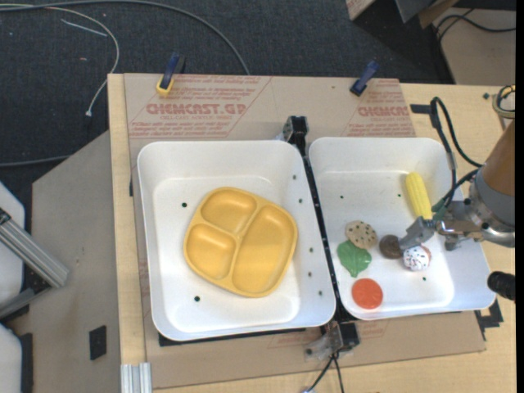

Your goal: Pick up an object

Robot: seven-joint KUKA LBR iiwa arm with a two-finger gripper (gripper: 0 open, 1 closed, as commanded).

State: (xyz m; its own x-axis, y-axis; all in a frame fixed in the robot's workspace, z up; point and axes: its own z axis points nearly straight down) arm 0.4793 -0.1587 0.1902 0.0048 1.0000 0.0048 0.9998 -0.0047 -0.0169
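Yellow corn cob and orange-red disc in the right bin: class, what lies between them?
In the camera view, between the yellow corn cob and the orange-red disc lie a speckled cookie, a brown piece and a green leaf-shaped piece.

The arm runs off the right edge, so most of its body is cut from view. The gripper sits low over the right bin, too small and blurred to read its tips, and it covers part of the brown piece. The white ball's markings are too small to tell.
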